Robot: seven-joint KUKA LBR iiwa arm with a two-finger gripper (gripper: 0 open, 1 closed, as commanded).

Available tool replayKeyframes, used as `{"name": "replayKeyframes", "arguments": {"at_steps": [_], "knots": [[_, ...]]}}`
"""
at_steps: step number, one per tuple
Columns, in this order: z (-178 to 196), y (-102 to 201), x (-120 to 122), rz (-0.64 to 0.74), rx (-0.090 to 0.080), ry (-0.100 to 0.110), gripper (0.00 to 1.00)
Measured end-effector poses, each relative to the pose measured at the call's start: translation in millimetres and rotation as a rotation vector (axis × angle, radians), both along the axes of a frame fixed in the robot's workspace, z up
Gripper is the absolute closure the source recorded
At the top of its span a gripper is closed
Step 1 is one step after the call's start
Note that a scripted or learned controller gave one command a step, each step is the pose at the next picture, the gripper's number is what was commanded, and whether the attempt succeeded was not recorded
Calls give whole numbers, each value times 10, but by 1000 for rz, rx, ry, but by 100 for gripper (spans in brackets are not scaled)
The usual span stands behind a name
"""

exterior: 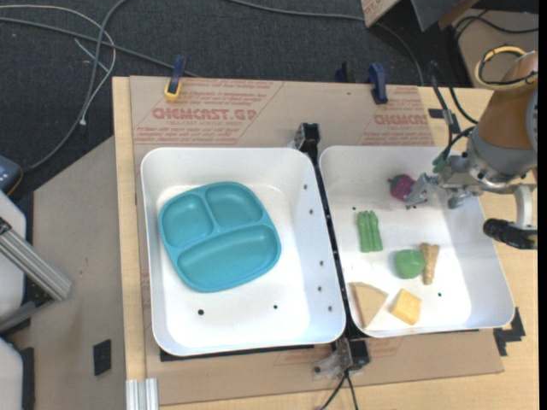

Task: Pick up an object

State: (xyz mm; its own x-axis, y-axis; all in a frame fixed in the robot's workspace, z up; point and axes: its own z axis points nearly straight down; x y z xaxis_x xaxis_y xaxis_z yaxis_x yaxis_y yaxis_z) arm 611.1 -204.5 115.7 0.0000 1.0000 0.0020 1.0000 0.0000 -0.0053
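I see a purple lump point(401, 185), green stalks point(369, 231), green ball point(409, 264), tan stick point(428, 261), tan wedge point(368, 301) and yellow block point(407, 306), right of frame.

The grey arm with its orange band point(511, 118) is cut off by the right edge. Its end effector point(434, 188) is too small and blurred to read, just beside a small purple object point(401, 185) of unclear shape.
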Motion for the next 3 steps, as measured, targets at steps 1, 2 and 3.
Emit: {"name": "replayKeyframes", "arguments": {"at_steps": [1,2,3], "knots": [[-326,10,-6,0,0,0,0],[-187,8,13,1,-1,-6,100],[393,-33,-62,-1,-4,-12,100]]}}
